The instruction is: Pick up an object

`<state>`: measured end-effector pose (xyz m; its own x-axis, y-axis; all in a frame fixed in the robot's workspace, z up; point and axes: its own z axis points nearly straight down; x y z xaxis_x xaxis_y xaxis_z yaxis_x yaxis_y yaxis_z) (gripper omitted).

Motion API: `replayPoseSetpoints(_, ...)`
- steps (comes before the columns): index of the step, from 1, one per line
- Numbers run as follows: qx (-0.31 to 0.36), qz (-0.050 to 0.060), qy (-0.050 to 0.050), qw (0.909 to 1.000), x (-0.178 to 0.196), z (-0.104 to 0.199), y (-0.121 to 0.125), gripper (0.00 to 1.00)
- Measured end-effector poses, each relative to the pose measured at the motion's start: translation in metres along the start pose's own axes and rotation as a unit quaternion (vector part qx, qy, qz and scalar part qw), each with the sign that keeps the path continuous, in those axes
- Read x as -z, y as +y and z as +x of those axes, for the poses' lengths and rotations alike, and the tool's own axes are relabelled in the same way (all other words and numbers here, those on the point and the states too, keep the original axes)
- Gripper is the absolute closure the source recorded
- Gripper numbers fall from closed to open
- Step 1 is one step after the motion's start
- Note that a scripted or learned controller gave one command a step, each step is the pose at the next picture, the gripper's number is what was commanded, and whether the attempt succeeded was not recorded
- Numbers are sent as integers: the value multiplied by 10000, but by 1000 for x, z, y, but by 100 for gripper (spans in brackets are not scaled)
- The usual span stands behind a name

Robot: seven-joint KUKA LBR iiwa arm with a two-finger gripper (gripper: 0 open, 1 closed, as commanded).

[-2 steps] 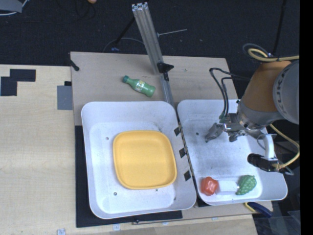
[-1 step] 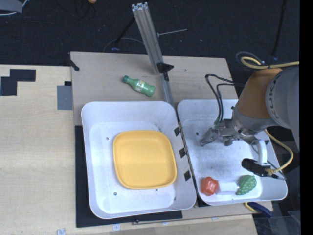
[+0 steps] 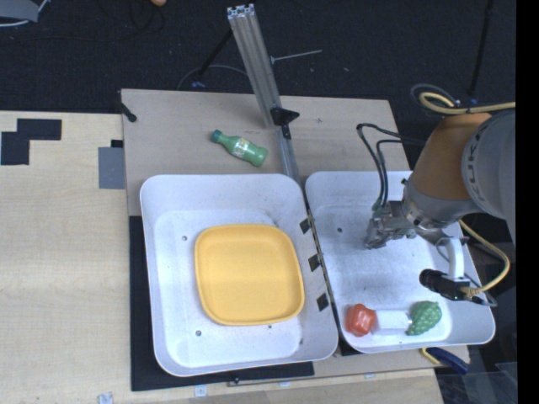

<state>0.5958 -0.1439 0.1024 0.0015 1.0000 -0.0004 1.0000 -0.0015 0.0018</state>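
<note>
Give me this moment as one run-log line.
gripper: over right bin, nothing seen held | red toy, green toy: right bin near edge | yellow plate: left bin

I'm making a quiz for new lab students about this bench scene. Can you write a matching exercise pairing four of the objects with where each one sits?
Things:
1. yellow plate
2. green bottle
3. red toy
4. gripper

Places:
A. on the bench behind the bins
B. near the front edge of the right bin
C. middle of the left bin
D. over the middle of the right bin

Pairs: 1-C, 2-A, 3-B, 4-D
</note>
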Motion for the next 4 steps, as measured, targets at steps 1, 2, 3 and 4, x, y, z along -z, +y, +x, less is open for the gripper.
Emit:
replayPoseSetpoints(1,6,-6,-1,10000,43,4,4,100)
replayPoseSetpoints(2,2,-5,-1,10000,86,0,2,100)
replayPoseSetpoints(3,3,-2,0,10000,113,-1,3,100)
replayPoseSetpoints(4,24,11,2,10000,111,55,4,100)
